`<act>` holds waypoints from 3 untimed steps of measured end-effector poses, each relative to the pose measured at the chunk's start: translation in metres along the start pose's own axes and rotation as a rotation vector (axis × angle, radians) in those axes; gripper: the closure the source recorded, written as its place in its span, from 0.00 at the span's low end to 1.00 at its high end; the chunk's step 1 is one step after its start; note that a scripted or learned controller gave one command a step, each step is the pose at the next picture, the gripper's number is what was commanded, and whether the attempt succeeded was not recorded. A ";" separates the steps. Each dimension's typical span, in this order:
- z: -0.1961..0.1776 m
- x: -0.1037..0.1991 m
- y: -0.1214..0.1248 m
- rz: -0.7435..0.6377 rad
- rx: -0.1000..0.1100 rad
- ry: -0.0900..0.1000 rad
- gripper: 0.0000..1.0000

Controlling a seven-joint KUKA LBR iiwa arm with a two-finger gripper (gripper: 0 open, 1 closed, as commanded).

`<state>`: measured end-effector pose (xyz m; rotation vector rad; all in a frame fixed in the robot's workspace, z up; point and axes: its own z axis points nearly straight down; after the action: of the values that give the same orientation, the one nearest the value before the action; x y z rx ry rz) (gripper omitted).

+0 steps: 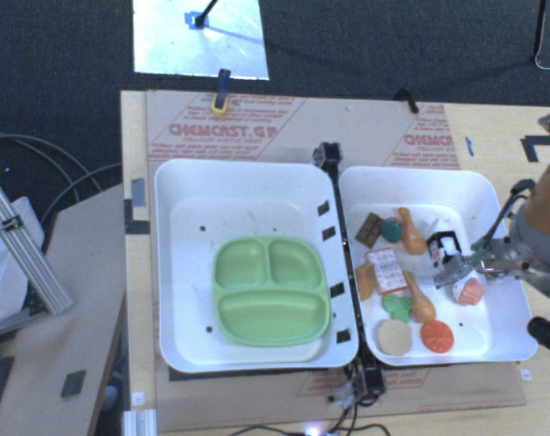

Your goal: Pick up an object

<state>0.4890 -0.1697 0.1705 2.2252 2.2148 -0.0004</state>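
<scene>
Gripper (446, 263) hangs low in the right bin (479, 189), beside a pink toy (470, 291); grip state cannot be told.

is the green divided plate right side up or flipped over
Right side up. The green plate in the left bin shows its three sunken compartments facing the camera.

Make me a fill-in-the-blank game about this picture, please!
1. The divided plate in the left bin is colored ____.
2. The toy food lies in the ____ bin.
3. The green plate has ____ compartments.
4. The gripper hangs over the ____ bin.

Missing words: green, right, three, right.
</scene>
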 end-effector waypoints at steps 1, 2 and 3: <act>0.089 -0.039 0.002 -0.002 0.005 0.001 0.00; 0.086 -0.027 -0.003 -0.005 0.002 0.002 0.00; 0.085 -0.037 0.029 -0.009 -0.004 0.000 0.00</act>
<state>0.5184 -0.2069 0.0851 2.2128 2.2228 0.0034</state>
